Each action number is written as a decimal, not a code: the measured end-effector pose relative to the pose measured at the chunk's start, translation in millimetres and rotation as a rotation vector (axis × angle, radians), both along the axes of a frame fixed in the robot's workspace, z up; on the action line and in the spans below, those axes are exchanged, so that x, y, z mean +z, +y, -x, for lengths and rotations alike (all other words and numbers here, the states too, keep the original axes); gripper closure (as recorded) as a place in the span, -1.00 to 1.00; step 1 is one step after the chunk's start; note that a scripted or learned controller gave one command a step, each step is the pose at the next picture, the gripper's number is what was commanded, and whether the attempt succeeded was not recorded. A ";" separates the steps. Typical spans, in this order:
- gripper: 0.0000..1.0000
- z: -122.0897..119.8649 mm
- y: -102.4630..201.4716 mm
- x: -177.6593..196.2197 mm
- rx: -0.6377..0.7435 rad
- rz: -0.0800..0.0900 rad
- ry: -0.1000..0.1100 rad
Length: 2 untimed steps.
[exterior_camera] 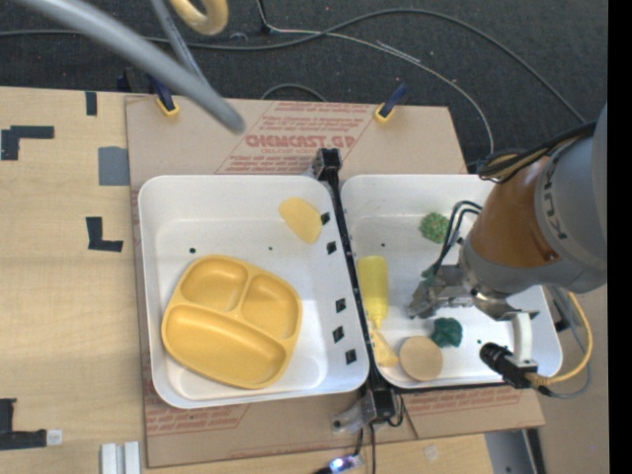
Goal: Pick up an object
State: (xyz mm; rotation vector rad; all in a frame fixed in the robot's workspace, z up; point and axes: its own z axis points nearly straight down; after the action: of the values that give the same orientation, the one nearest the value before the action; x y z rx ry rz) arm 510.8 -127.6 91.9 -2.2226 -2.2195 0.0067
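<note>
The arm (533,225) reaches over the right bin (395,191), its end effector (434,299) low near that bin's middle; whether it is released or clenched I cannot tell. Left of it in that bin lies the yellow tube (373,286), long axis running front to back. The teal lump (446,332) sits just in front of the end effector, likely the nearest pick.

A robotics lab bench here: loose black cables (415,23) trail across dark carpet behind the printed brown cardboard sheet (296,141), clamped down by two blue-and-yellow clips (390,102).
</note>
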 end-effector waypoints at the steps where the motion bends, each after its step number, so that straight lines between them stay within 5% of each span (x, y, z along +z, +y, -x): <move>1: 1.00 9.4 0.4 47.3 0.002 -0.003 -0.002; 2: 1.00 1.8 7.7 93.4 0.004 -0.002 -0.004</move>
State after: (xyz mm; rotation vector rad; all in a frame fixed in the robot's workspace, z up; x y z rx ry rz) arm 509.1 -119.9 185.4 -2.2193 -2.2244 -0.0003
